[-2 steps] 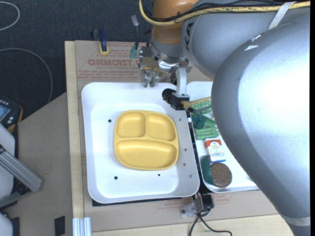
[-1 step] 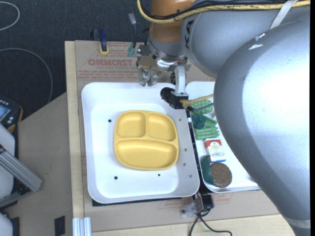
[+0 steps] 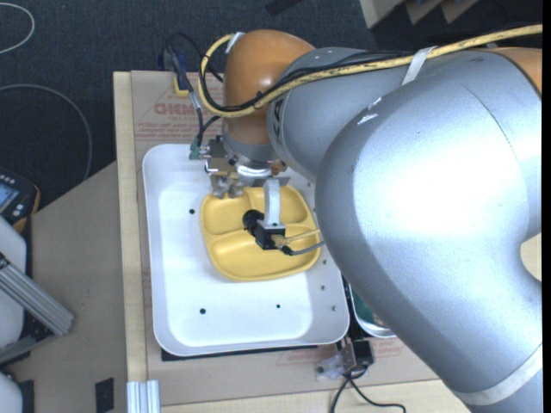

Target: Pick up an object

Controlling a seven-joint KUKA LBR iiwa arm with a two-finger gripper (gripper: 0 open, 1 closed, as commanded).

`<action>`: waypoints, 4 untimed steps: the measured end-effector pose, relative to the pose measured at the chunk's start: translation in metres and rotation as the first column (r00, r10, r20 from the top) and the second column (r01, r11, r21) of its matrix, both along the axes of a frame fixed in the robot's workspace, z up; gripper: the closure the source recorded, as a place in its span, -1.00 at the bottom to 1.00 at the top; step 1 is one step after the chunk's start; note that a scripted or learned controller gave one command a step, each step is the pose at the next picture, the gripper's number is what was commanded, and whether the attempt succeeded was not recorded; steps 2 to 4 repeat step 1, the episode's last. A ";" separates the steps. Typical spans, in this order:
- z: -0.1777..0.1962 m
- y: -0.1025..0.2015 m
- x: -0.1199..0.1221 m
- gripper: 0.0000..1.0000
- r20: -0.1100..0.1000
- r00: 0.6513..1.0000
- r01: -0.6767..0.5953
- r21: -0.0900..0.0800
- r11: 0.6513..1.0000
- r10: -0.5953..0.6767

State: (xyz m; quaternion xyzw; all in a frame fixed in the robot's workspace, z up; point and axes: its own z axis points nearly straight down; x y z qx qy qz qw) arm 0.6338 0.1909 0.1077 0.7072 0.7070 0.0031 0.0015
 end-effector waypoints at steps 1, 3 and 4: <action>0.016 0.000 -0.044 1.00 -0.012 1.000 0.001 -0.002 1.000 -0.001; 0.016 0.000 -0.044 1.00 -0.012 1.000 0.001 -0.002 1.000 -0.001; 0.016 0.000 -0.044 1.00 -0.012 1.000 0.001 -0.002 1.000 -0.001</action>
